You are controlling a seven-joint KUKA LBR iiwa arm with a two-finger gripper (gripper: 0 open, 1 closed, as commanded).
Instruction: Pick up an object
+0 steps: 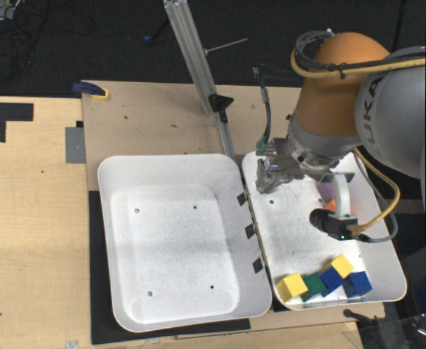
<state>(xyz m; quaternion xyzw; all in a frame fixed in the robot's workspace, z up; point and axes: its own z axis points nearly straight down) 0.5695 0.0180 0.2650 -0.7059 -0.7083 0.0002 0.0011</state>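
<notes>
Camera view: the arm (366,100), grey w/ its orange band, came in from the right and hung over the far part of the right bin (293,231). The gripper (270,171) sat low by that bin's far-left corner, close to the divide between the two bins. Its metal parts blurred together against the white floor, so whether the fingers stood wide or narrow couldn't be told, and nothing could be seen held there.

Task things lay well apart from the gripper, toward the near end of the same bin. A yellow block (294,286) sat at the near-left, w/ a green block (315,284) touching it on the right. Next along came a blue block (331,279), then a second yellow block (341,266) just behind it, and another blue block (358,283) at the right end of the row. All five huddled against the near wall, approx. in a line.

Further back, under the arm's wrist, a purple piece (327,190) and an orange bit (332,205) showed beside a white part of the tool; too hidden to say what they were. A black cable loop (329,222) hung just in front of them.

The left bin (118,173) sat beside the right one, touching along the black clips (249,230), its floor showing specks only. Both bins rested on the tan worktop (31,217). A slanted aluminium rail (195,57) rose behind them.
</notes>
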